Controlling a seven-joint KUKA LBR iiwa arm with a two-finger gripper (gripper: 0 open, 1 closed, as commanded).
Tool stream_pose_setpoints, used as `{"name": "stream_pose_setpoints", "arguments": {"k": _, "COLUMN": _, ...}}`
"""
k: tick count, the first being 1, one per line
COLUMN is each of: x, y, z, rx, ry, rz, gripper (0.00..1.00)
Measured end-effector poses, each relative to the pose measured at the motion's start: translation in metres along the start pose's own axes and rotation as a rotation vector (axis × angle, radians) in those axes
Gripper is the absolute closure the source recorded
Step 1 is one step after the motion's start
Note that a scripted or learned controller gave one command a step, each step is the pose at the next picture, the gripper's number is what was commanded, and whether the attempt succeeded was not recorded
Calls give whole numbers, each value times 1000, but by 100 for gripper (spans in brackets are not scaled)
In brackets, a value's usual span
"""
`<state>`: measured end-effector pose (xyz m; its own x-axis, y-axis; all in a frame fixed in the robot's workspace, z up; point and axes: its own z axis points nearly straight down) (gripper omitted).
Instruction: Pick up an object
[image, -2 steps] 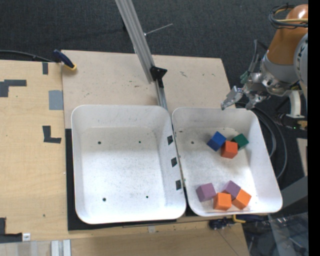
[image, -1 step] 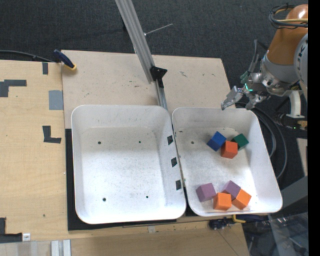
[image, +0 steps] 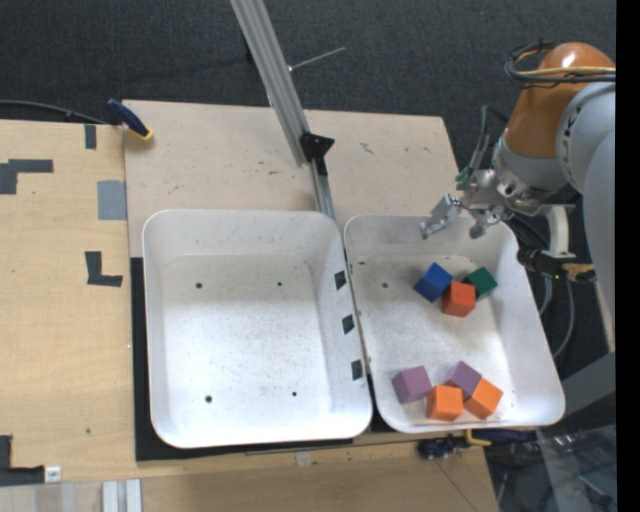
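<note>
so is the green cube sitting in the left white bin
No, the small green cube lies in the right white bin, beside a red-orange cube.

Bench (image: 250, 150) – two white bins (image: 180, 240) side by side

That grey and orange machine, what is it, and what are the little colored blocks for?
It is a robot arm, seen by a camera looking down from above. Its hand hangs open over the far edge of the right white bin, holding nothing. In that bin lie small blocks: a blue block, a green one and a red-orange one bunched together, then two purple and two orange nearer us. Its job is to pick one up. The left bin sits beside it.
</note>
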<state>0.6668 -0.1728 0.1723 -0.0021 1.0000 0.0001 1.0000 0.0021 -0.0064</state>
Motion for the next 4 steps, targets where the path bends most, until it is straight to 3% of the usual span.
{"name": "stream_pose_setpoints", "arguments": {"k": 2, "x": 7, "y": -7, "z": 83, "rx": 0, "ry": -1, "rz": 0, "gripper": 0}}
{"name": "stream_pose_setpoints", "arguments": {"k": 3, "x": 8, "y": -6, "z": 70, "rx": -4, "ry": -2, "rz": -2, "gripper": 100}}
{"name": "stream_pose_setpoints", "arguments": {"k": 4, "x": 2, "y": 3, "z": 20, "rx": -11, "ry": -2, "rz": 0, "gripper": 100}}
